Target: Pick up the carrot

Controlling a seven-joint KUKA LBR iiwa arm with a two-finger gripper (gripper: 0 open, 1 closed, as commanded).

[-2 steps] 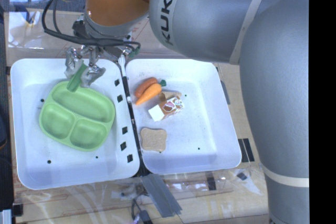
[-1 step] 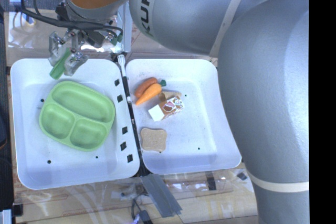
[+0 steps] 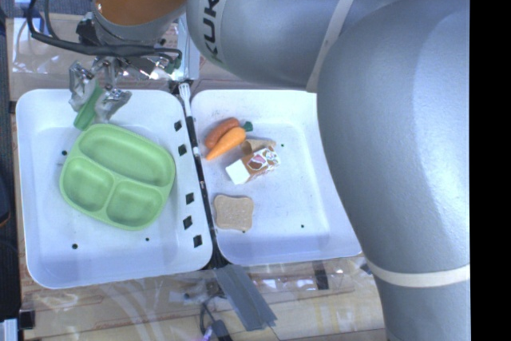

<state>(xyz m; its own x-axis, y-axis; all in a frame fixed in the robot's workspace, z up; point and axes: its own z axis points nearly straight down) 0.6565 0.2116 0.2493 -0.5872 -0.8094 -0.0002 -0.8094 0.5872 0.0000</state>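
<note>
The orange carrot (image 3: pixel 223 138) lies in the right bin (image 3: pixel 311 196), near its upper left corner, with its green stem end pointing right. My gripper (image 3: pixel 96 98) hangs over the far left corner of the left bin (image 3: pixel 40 243), well away from the carrot. A short green stick-shaped item (image 3: pixel 86 113) sits between its metal fingers (image 3: pixel 77 85), tilted, just above the green plate's far edge.
A green three-compartment plate (image 3: pixel 118 176) lies in the left bin. Beside the carrot are a small wrapped snack (image 3: pixel 261 160), a white cube (image 3: pixel 238 172) and a slice of bread (image 3: pixel 234 213). The large grey arm covers the right side of the view.
</note>
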